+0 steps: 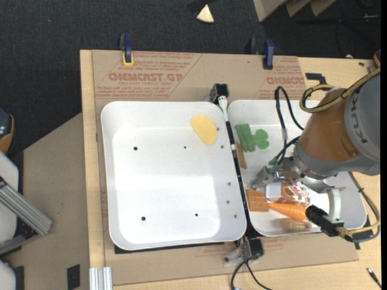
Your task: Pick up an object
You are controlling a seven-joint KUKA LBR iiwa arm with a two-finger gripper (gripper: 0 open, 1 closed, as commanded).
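Overhead, the grey arm's two-finger gripper (279,177) hangs low inside the right-hand shallow white plastic bin (266,110); its opening cannot be told. Just beside it lie an orange carrot-shaped toy (289,209), a red-and-white packet (296,193) and, farther back, a green flat piece (251,138).

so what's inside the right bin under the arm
A green toy near the far wall, an orange carrot-like piece, a tan block and a red-and-white item. The arm covers the bin's right part.
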